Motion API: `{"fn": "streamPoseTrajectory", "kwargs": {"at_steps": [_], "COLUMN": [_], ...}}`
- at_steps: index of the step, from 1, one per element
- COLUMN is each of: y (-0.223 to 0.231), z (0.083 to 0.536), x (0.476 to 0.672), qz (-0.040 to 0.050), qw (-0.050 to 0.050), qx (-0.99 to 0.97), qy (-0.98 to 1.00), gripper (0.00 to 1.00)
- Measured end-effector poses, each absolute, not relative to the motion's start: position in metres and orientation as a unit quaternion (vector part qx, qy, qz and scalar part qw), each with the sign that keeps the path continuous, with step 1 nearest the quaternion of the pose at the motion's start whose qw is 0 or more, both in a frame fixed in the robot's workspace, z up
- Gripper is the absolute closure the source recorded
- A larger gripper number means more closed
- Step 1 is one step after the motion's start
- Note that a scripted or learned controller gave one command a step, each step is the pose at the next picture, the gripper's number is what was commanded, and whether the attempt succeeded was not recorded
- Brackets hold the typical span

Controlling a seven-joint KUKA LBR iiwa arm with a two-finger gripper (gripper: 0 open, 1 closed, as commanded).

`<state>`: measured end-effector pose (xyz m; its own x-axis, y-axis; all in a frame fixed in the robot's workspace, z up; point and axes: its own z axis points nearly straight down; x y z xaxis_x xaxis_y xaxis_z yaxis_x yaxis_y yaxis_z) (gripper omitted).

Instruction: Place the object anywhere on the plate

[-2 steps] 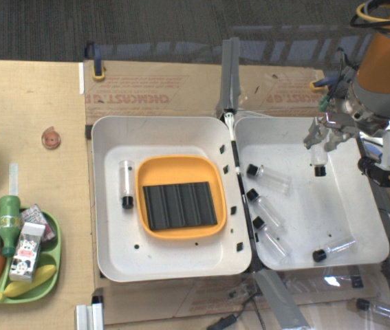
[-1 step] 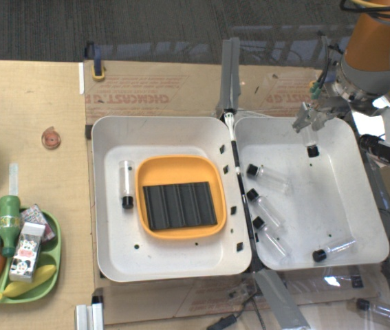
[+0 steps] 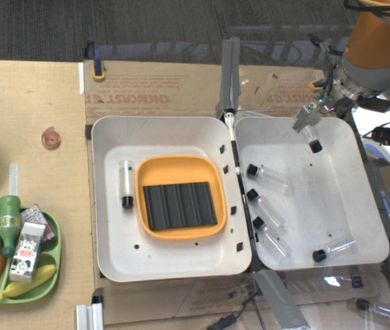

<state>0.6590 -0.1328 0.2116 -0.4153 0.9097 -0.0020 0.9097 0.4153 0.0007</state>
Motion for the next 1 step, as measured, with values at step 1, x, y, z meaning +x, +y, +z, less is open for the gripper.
{"fn": "streamPoseTrajectory", "kwargs": {"at_steps": [1], "y": [-0.1338], "z": [0.2113], "x": [0.6592], "qz": [-0.0003], "qw": [0.000], "qx": [0.451], "qy": [0.892], "gripper": [1.00]}}
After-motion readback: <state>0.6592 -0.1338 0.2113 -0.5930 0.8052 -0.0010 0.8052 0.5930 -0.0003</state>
